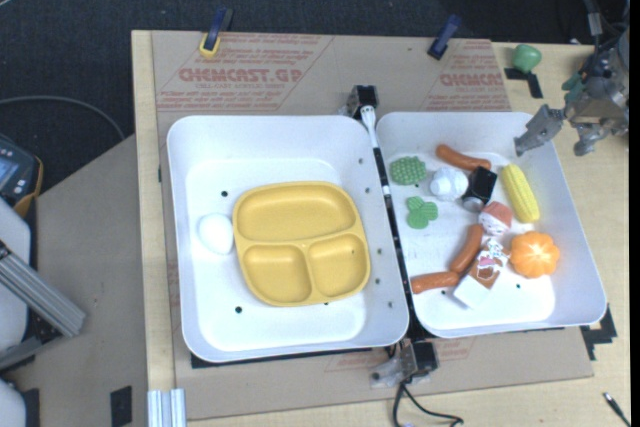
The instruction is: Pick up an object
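Robotics lab — clamped cardboard bench (300, 65), 2 white bins (190, 165), loose cables (60, 105)

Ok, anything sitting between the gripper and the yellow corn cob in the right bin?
Nothing visible. The gripper hangs over the right white bin's upper right rim, and the yellow corn cob lies just below-left of it. The black block and orange sausage sit on the cob's far side.

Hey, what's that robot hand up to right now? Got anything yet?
Gripper open, holding nothing, at right bin's far right rim. Toy food untouched in that bin: corn, orange, sausages. Nothing blocking the corn.
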Robot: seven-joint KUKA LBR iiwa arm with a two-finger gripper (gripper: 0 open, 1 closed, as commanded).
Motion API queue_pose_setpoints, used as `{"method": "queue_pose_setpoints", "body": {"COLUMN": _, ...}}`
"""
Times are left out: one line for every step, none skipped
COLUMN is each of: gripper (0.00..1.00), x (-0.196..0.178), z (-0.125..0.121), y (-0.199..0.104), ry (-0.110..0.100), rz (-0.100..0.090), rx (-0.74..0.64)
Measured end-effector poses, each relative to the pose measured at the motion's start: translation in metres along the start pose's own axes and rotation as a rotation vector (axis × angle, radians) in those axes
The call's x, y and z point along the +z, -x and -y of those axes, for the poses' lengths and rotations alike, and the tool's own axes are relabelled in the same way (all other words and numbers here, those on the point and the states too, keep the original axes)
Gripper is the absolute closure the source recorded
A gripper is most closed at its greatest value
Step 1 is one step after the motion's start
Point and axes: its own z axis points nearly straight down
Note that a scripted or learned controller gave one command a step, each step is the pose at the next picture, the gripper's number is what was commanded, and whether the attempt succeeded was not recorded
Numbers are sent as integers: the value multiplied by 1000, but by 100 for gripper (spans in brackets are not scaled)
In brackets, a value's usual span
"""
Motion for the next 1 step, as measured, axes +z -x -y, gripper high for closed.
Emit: {"method": "queue_pose_setpoints", "body": {"gripper": 0, "x": -8, "z": -2, "y": -1, "ry": 13, "rz": 3, "rx": -3}}
